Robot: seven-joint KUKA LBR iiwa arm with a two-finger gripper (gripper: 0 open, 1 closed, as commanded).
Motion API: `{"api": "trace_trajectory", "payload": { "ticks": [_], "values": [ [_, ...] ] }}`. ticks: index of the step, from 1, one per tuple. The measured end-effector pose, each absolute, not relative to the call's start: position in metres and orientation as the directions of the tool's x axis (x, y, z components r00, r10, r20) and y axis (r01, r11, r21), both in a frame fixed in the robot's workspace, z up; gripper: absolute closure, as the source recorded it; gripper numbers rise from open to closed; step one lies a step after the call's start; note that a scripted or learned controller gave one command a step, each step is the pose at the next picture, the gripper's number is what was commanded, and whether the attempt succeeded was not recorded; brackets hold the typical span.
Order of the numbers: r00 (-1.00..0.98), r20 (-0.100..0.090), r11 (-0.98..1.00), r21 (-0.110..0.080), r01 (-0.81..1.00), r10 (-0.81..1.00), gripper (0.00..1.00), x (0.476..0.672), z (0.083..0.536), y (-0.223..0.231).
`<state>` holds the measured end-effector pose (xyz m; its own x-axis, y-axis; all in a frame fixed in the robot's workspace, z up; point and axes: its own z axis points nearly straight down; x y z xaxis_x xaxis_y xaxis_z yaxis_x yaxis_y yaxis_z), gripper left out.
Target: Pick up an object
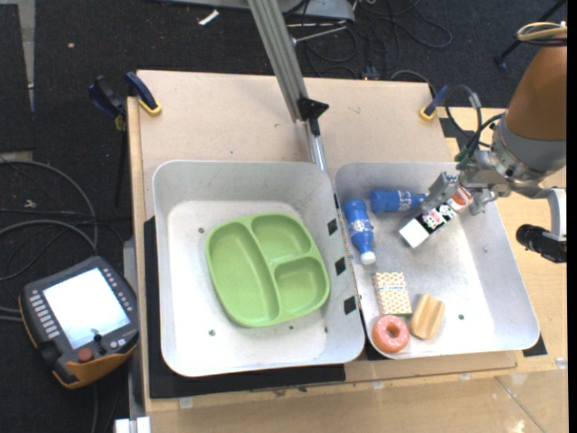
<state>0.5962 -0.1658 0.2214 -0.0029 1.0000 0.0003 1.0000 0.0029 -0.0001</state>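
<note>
Donut (390, 333) sits at the near rim; can't tell my claw's (448, 197) state, so I'd centre over the white box (426, 225) before descending.

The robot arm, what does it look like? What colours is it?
The arm is rounded and chunky, orange-brown on top with a grey section below. At its end sits a small grey metal gripper, with dark cables looping beside the wrist.

The divided plate (268, 269) is light green, in a white bin (171, 242). Two bottles (360, 228) are blue with white caps. The donut (390, 333) is pink, the wafer (391, 292) has a checked orange and white pattern, the bread roll (426, 317) is tan. The small box (426, 225) is white with black marks.
</note>
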Motion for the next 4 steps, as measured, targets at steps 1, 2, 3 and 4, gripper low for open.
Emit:
{"api": "trace_trajectory", "payload": {
  "ticks": [1, 2, 3, 4],
  "values": [
    [-0.003, 0.0, 0.003, 0.0, 1.0, 1.0, 0.0, 0.596, 0.221, -0.166],
    [-0.001, 0.0, 0.001, -0.004, 1.0, 1.0, 0.0, 0.6, 0.177, -0.167],
    [-0.001, 0.001, 0.001, -0.006, 1.0, 1.0, 0.0, 0.6, 0.113, -0.164],
    [-0.001, 0.0, 0.001, -0.003, 1.0, 1.0, 0.0, 0.6, 0.094, -0.164]
  ]
}}
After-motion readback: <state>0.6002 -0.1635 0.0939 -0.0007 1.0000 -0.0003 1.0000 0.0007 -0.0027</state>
